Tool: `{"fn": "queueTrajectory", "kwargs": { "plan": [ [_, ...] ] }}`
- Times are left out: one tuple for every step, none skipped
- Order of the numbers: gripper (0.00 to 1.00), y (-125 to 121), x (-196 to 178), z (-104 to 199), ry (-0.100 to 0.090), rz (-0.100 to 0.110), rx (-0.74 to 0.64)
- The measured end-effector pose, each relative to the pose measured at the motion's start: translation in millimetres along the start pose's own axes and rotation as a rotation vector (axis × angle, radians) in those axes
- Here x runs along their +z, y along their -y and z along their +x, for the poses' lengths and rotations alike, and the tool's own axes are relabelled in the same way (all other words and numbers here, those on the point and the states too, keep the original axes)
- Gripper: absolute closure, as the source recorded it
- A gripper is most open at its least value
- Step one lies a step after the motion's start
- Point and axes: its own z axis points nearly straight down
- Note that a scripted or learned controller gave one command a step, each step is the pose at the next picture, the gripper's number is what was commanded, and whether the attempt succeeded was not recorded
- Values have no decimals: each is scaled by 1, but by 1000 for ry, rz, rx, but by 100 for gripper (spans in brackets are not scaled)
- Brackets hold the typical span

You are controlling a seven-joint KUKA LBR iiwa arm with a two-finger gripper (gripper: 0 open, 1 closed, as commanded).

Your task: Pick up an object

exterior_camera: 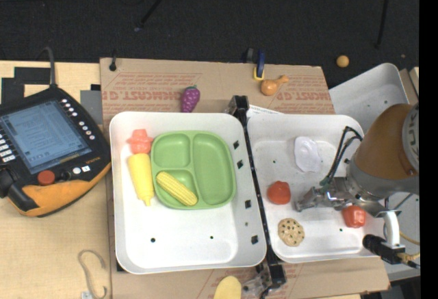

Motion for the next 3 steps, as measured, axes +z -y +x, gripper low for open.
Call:
{"fn": "queueTrajectory", "kwargs": {
  "plan": [
    [100, 0, -13, -2, 0, -2, 6],
    [100, -2, -55, -3, 1, -3, 3],
    [100, -7, -100, 1, 2, -5, 2]
  ]
}}
